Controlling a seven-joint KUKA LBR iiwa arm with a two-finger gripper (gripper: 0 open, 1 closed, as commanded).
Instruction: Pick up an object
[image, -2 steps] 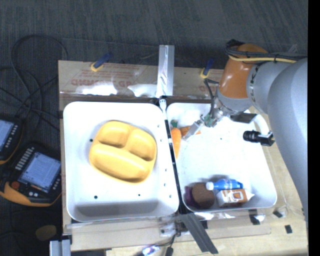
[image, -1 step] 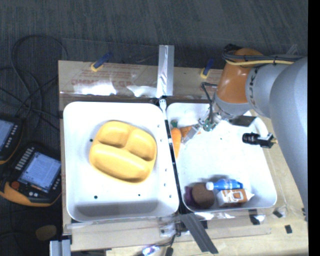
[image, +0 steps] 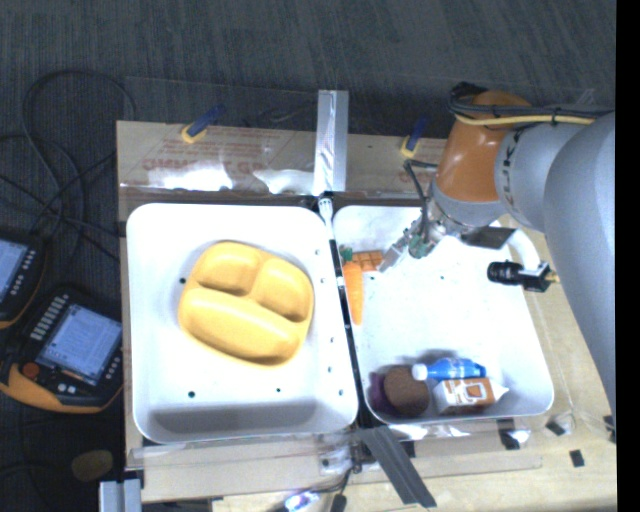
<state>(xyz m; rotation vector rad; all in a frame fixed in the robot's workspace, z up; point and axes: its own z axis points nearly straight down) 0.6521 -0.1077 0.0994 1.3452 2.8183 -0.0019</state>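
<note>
My gripper hangs over the back left of the right bin, below the orange wrist band. Its tips are just right of an orange carrot-like piece that lies along the bin's left wall. A brown round object and a small carton with a blue cap sit at the front of the right bin. A large yellow bread-shaped object lies in the middle of the left bin.
A metal divider post stands behind the bins. Clamps and plastic sheeting line the back board. Two handheld pendants and cables lie on the floor at the left. The grey arm covers the right bin's back right.
</note>
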